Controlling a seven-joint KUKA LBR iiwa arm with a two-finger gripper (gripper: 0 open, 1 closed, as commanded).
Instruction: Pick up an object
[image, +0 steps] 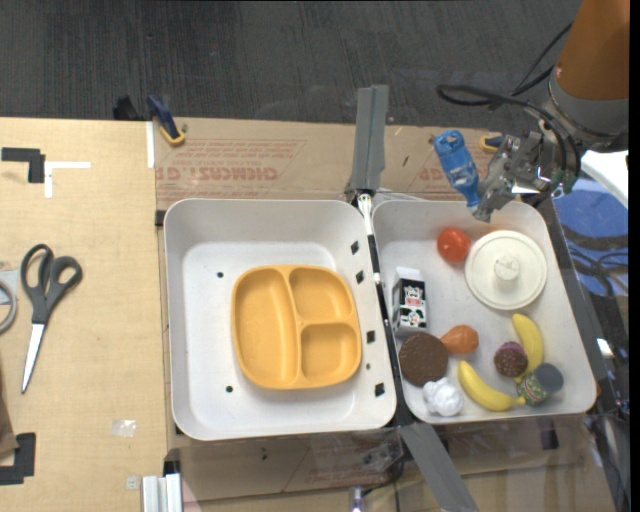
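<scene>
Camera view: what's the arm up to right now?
The gripper hangs over the far edge of the right bin, beside a blue bottle, holding nothing visible. The tomato, white lid, two bananas and other items lie in that bin; the left bin holds a yellow divided tray.

Tool (497, 192) above right bin (570, 300) rim, yellow tray (296, 326) (3 compartments) in left bin (190, 320)

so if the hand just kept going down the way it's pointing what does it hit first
Probably the far rim of the right bin, near the red tomato-like ball. The hand points down and left there, though its height is unclear.
</scene>
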